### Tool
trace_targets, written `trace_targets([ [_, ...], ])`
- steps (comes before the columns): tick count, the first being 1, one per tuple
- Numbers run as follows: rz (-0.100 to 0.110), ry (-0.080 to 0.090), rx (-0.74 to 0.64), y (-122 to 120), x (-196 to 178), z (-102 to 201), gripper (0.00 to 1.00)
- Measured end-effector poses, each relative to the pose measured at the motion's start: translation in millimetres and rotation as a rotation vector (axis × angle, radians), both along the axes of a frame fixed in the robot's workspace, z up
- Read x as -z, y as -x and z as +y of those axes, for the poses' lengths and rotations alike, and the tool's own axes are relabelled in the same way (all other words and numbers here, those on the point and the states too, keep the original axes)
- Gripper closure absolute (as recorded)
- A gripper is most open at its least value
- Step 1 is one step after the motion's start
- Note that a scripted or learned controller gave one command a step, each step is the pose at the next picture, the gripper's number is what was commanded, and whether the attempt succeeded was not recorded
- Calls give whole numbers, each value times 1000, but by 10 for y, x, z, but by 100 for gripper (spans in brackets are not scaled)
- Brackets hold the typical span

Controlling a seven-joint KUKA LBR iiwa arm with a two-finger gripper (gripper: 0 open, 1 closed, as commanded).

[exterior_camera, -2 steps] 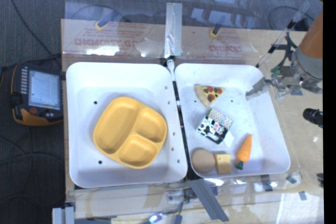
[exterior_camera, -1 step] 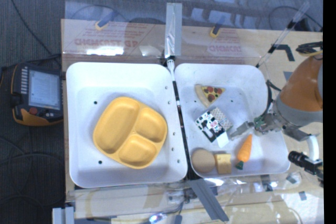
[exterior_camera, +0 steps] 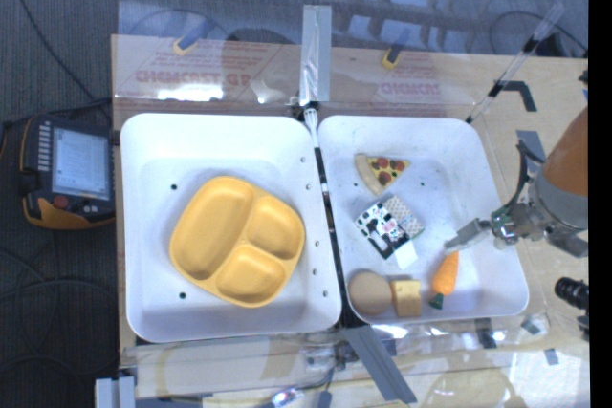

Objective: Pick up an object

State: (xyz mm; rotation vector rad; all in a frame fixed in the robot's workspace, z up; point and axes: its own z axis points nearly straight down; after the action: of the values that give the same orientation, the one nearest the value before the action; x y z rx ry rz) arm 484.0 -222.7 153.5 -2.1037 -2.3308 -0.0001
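- Camera view: two white bins are seen on a worktop; a yellow divided tray [exterior_camera: 239, 239] is held in the left bin [exterior_camera: 143, 158].
- In the right bin [exterior_camera: 478, 158], a toy carrot [exterior_camera: 445, 274] is stood nearly upright, just left of and below the end effector [exterior_camera: 478, 230].
- The end effector's grip cannot be told.

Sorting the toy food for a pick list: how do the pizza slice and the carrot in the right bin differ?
The pizza slice is a flat tan wedge with red spots; the carrot is a rounded orange cone with a green end. The pizza slice lies near the bin's far side, the carrot near its front right corner. The carrot is the one closer to the gripper. Both lie loose on the right bin floor, untouched.
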Motion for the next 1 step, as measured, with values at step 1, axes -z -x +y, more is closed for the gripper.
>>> trace_targets([
  [1, 2, -1, 54, 6, 266, 115, 0],
])
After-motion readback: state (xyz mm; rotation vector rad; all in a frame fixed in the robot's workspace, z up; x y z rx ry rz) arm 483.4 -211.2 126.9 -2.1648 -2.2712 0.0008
